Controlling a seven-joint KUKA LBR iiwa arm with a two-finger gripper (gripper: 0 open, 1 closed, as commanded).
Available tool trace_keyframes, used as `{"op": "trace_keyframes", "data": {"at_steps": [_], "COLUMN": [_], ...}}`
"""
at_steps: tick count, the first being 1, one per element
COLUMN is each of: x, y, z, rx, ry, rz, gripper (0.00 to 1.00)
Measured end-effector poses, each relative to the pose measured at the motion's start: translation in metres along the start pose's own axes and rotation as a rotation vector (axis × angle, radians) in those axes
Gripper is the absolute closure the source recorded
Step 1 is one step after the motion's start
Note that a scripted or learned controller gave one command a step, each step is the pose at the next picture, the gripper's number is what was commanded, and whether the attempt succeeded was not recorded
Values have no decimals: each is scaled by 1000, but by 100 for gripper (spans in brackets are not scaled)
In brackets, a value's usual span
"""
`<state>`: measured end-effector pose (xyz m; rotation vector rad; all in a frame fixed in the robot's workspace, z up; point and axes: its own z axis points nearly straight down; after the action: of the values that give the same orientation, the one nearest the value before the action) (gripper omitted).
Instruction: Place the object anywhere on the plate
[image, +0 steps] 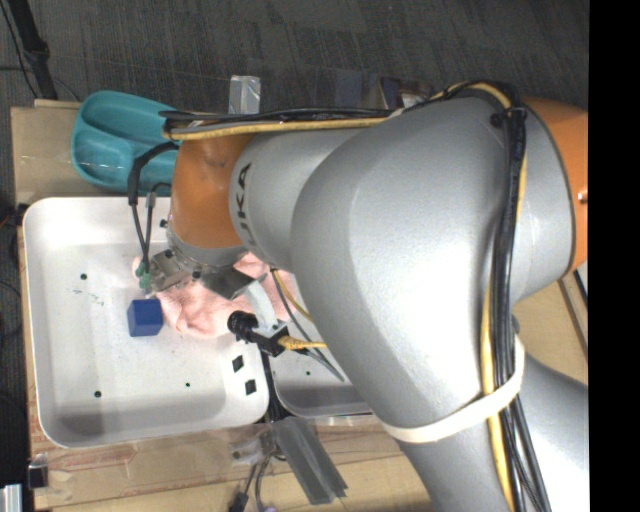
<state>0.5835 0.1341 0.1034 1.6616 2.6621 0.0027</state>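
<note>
Here, blue cube — just beside hand

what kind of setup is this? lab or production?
Most likely a robotics lab bench, not a production line. A grey KUKA arm with loosely routed cables reaches over shallow white bins on a wooden bench, holding test-style items: a blue block and a pink cloth.

- Grey arm, orange band above the wrist
- Yellow and black cables along the arm
- Plain blue cube in the left white bin
- Pale pink cloth right of the cube
- Teal object at far left
- Light brown bench
</note>
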Motion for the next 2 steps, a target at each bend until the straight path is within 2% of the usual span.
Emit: {"op": "trace_keyframes", "data": {"at_steps": [1, 2], "x": [-29, 65], "y": [14, 31], "z": [-50, -78], "rx": [4, 4], "ry": [2, 3], "rz": [-254, -330], "gripper": [100, 100]}}
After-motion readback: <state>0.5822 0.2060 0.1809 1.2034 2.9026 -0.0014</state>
